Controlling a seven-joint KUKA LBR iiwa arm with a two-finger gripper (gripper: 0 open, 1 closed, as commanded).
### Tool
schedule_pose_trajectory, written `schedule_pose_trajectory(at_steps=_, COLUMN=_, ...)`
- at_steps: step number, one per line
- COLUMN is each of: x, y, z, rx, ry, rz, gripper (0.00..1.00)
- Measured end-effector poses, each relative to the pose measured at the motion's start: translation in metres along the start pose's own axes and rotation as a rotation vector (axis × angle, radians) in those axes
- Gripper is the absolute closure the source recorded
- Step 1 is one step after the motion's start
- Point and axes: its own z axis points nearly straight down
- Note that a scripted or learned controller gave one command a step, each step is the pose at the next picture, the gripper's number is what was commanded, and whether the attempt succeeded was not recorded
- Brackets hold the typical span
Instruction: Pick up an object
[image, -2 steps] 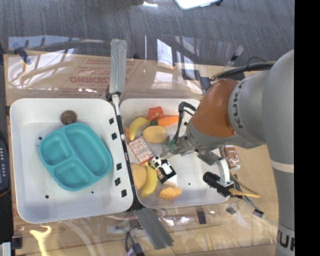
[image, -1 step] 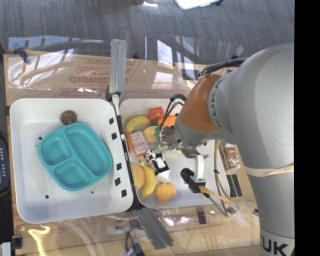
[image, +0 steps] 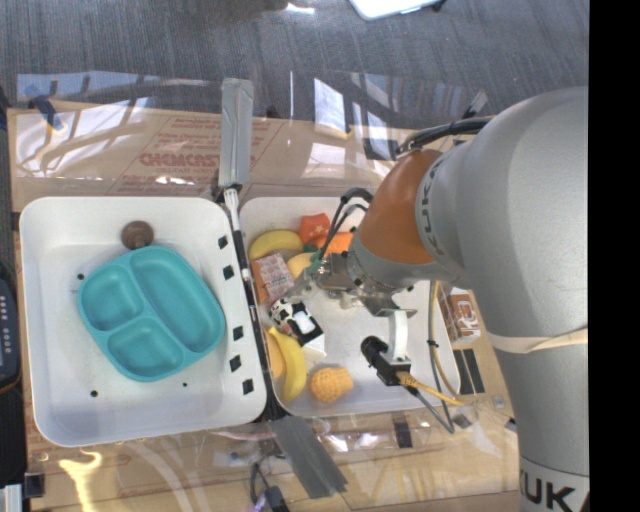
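Camera view. Left half of frame: shallow white plastic bin (image: 60, 400), holding a teal three-compartment plastic plate (image: 150, 310) laid flat near its middle, plus a small brown round ball (image: 138, 235) just past the plate's upper edge, contact unclear.

Right of centre: second shallow white plastic bin (image: 348, 338), side by side with the first. Crowded along its left wall, top to bottom:
- curved yellow banana (image: 275, 242) at upper left
- red blocky item (image: 315, 228) and orange rounded item (image: 338, 243) just right of that, both partly hidden under the arm
- brown-orange printed snack packet (image: 270, 278) just below the curved yellow banana
- small black-and-white item (image: 298, 322) at mid-left
- second yellow banana (image: 290, 365) at lower left, against the wall
- bumpy yellow-orange round fruit (image: 330, 383) just right of it, near the bin's bottom edge

Reaching in from the right, grey arm (image: 500, 230) with orange band, covering that bin's upper right. Low over the same bin's middle, gripper (image: 330, 278), just right of the snack packet and above the black-and-white item. Claw state: cannot tell, hidden under the wrist.
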Motion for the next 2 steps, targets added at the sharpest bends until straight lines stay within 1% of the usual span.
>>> schedule_pose_trajectory(at_steps=1, x=-0.007, y=0.048, z=0.002, rx=0.005, ry=0.005, rz=-0.482, gripper=0.00)
schedule_pose_trajectory(at_steps=2, x=-0.010, y=0.101, z=0.014, rx=0.069, ry=0.030, rz=-0.612, gripper=0.00)
